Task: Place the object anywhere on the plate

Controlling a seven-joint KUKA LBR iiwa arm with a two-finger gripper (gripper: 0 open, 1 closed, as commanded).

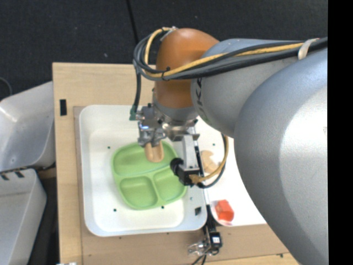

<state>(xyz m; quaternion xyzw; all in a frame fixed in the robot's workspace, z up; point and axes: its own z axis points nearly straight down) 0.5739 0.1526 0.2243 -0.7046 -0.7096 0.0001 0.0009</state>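
Light wood makes up the bench, and a dark floor is seen behind it. Two shallow white bins are set side by side on the bench. The left bin is seen almost whole. Much of the right bin is covered by the big grey arm, which comes in from the right with its orange band above the wrist.

A green plate with three parts is laid in the left bin. One big part is at the top and two small parts are below it.

The gripper is held over the top part of the plate. A tan, rounded object is seen just under the gripper, over the big part of the plate. It looks to be pinched between the fingers, which are closed onto it. Whether the object is touching the plate cannot be told.

A pale tan piece is seen in the right bin, next to the wall between the bins. A small orange thing is found lower down in the same bin. Black and yellow cables are run along the arm.
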